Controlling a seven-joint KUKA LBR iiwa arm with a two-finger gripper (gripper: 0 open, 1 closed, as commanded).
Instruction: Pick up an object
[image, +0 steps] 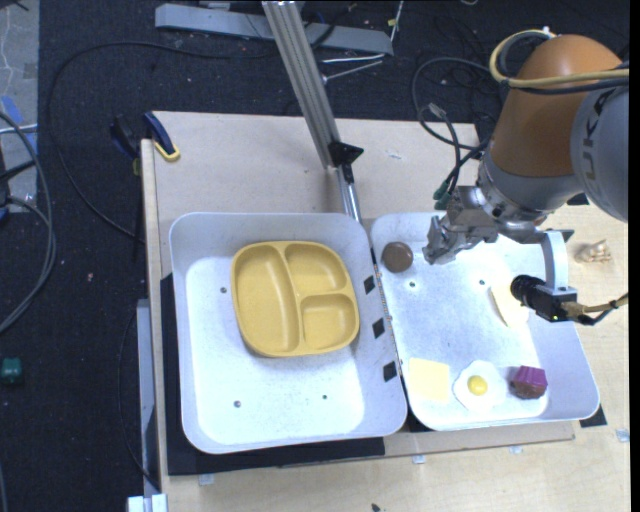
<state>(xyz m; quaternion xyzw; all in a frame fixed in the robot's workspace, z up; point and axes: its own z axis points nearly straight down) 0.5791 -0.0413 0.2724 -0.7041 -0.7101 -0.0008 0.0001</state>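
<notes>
Hovering low in the right bin (585, 385), claw (440, 247) (grip state impossible to tell) beside brown ball (397, 257), nothing lifted; cheese (430, 379), egg (478, 385), purple piece (529, 381) near front wall; pick outstanding; yellow tray (296, 297) in left bin (200, 390).
</notes>
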